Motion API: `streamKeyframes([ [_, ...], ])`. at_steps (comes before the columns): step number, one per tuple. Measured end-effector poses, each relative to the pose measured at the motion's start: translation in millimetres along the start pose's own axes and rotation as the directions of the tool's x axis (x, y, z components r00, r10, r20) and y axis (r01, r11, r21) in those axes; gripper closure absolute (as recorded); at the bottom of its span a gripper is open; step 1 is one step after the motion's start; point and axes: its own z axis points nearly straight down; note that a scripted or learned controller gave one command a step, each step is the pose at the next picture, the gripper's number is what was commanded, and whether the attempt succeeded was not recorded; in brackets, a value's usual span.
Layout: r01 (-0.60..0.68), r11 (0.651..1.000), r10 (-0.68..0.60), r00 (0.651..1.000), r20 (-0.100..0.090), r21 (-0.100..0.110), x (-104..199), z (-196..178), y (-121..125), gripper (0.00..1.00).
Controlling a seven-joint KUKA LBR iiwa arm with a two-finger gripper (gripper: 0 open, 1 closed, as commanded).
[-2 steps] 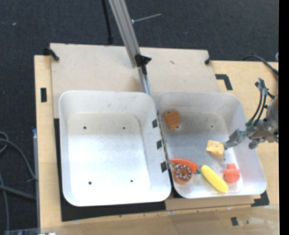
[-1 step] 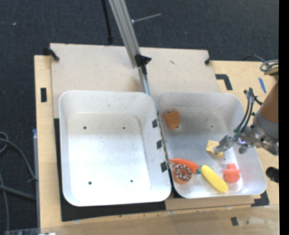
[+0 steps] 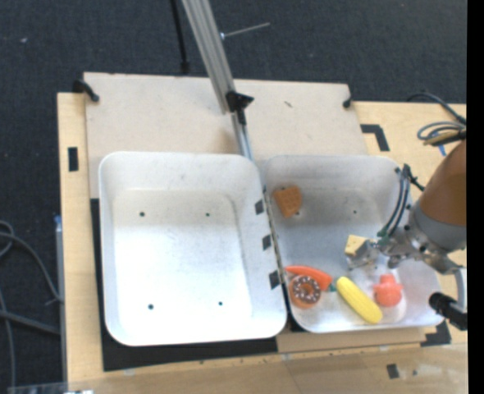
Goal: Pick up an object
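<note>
as it reaches in from the right, arm (image 3: 447, 199) low over right bin (image 3: 332, 179)

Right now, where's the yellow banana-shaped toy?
The yellow banana toy lies in the right bin near its front edge, between the chocolate donut and the orange-red toy.

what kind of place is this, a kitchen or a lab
Most likely a robotics lab, not a kitchen: a robot arm reaches over two white bins on a plywood bench, with toy food such as a banana, and loose cables on the carpet.
</note>
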Motion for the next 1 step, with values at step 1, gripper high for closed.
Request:
streamKeyframes([
  [1, -0.005, 1.0, 0.005, 1.0, 0.0, -0.01, -0.7, -14.3, 2.5, 1.0],
])
